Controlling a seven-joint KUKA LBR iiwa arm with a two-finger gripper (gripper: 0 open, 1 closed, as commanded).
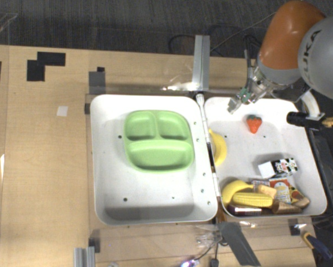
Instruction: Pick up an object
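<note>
My gripper (pixel 238 102) hangs over the far edge of the right bin (pixel 317 174), above its back left part, and nothing shows between its tips. A red toy strawberry (pixel 254 124) lies a little to its right and nearer the front. A yellow curved piece (pixel 218 148) rests against the bin's left wall. In the front corner a banana (pixel 232 189), a corn cob (pixel 252 198), a small black-and-white box (pixel 282 166) and a printed carton (pixel 284 192) are piled together.
The left bin (pixel 105 166) holds a green divided plate (pixel 157 139) near its middle. A metal post (pixel 201 60) stands behind the wall shared by the two bins. The arm's orange band (pixel 286 32) rises at the upper right.
</note>
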